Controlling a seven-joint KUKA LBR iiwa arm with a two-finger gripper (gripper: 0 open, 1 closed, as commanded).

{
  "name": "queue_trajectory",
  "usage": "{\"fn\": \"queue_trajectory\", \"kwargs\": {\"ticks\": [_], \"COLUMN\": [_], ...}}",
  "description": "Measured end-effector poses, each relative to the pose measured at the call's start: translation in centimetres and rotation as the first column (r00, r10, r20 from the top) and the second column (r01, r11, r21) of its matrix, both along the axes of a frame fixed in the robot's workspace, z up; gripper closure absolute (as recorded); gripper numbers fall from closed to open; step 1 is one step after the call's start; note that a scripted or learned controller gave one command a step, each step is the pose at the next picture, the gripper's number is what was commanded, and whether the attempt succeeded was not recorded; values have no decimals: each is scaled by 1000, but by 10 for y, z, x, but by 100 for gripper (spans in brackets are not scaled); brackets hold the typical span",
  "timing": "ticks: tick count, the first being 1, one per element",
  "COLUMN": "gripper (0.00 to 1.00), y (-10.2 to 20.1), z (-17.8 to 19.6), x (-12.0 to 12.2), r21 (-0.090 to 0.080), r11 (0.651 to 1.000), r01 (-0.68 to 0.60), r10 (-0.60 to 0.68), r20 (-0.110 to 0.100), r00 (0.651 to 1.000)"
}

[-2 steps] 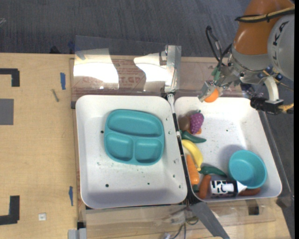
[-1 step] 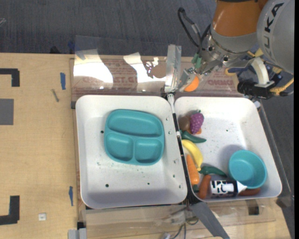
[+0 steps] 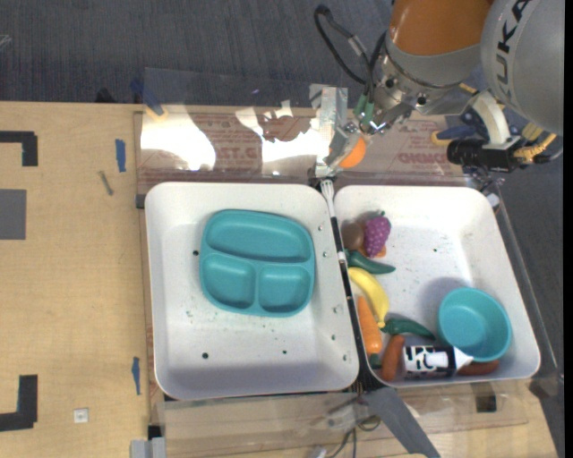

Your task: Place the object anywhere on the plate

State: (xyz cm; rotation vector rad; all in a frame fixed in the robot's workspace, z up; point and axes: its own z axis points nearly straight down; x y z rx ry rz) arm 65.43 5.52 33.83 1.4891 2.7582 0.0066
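The grey arm (image 3: 528, 45) reaches in from the right, orange band (image 3: 439, 27) above the wrist; below it, its hand (image 3: 345, 148) grips a small orange object (image 3: 353, 154).

Plastic toys and trays on a pale wood tabletop

The teal plate (image 3: 257, 262) and teal bowl (image 3: 474, 323) look like smooth, matt plastic; both white bins (image 3: 170, 268) are smooth with a soft sheen and dark specks. The tabletop (image 3: 63, 295) is light, matt wood grain. The purple grapes (image 3: 376, 233) and yellow banana (image 3: 370, 290) appear glossy plastic. The arm's orange band (image 3: 439, 27) shines, smooth and glossy.
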Motion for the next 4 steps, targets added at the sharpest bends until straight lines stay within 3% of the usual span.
{"fn": "queue_trajectory", "kwargs": {"ticks": [1, 2, 3, 4], "gripper": [100, 100, 100, 0], "y": [48, -2, 53, 51], "z": [-14, -99, -109, -108], "x": [-44, -74, -83, -82], "r21": [1, 0, 2, 1], "r11": [995, 965, 967, 967], "r01": [-97, -261, -256, -253], "r10": [97, 261, 256, 253], "r20": [-7, -11, -9, -7], "r00": [995, 965, 967, 967]}}
